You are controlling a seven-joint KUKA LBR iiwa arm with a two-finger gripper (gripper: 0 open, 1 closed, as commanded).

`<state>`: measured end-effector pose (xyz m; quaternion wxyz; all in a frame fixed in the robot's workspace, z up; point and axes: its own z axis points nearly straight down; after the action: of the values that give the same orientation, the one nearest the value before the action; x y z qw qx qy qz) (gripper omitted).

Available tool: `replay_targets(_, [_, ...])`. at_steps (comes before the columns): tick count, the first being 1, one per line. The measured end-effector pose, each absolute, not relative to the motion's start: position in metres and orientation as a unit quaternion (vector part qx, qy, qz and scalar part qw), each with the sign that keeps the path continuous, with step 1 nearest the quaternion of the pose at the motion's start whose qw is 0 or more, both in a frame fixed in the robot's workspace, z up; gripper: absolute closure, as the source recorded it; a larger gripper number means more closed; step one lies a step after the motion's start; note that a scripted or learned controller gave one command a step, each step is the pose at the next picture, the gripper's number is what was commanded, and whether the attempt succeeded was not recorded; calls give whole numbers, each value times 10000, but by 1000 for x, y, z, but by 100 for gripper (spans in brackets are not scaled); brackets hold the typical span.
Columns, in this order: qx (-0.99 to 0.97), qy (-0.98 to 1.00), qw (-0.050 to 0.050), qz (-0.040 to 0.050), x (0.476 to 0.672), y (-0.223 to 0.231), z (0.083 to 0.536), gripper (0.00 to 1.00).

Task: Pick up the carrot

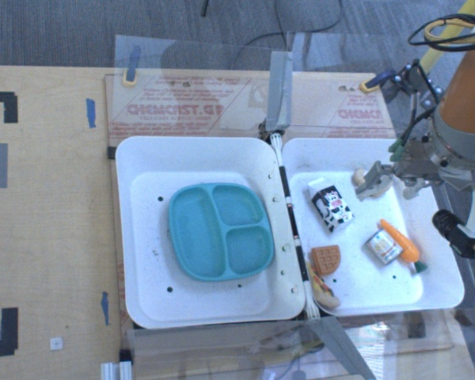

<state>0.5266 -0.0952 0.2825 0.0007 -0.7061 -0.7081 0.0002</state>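
One grey metal hand (378, 179) hovers over the right white bin (439, 291), its grip too unclear to call; the small orange carrot with a green tip (401, 242) lies below it, touching a little silver can (382, 248), black-and-white carton (332, 207) to the left

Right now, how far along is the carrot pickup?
Nothing looks done yet: the carrot lies on the floor of the right bin, beside a small can. In hand: the gripper is over the same bin, nearer its back edge, apart from the carrot and with nothing between its fingers. Left: move over the carrot, come down, close on it and lift.
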Motion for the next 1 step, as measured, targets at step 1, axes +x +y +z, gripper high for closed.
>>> replay_targets(1, [-6952, -7188, 6, 4, 484, -176, 212, 0])
